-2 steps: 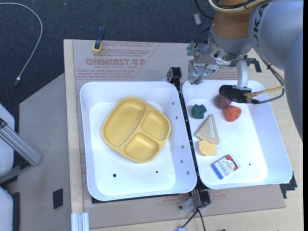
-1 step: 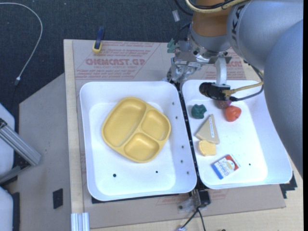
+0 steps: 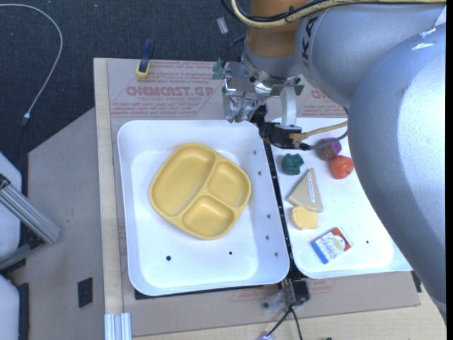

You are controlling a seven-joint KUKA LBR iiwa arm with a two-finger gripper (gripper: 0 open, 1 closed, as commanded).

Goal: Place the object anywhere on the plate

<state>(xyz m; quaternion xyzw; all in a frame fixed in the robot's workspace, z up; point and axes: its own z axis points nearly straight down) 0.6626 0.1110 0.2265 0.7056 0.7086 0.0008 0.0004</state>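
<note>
Above the bins' far edge my gripper (image 3: pixel 263 112) hangs, finger state unclear; the smooth yellow three-compartment plate (image 3: pixel 200 190) sits left.

Red "CHEMCAST GP" lettering is readable on the brown protective sheet (image 3: pixel 170 91) covering the table, just behind the left bin (image 3: pixel 134 211); smaller print there is too blurry.

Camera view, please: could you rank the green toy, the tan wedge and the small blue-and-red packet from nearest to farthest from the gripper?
Measured from the gripper at the far edge of the bins:
1. Green toy, far part of the right bin, by the divider.
2. Tan wedge, middle of the right bin.
3. Blue-and-red packet, near part of the right bin.
</note>
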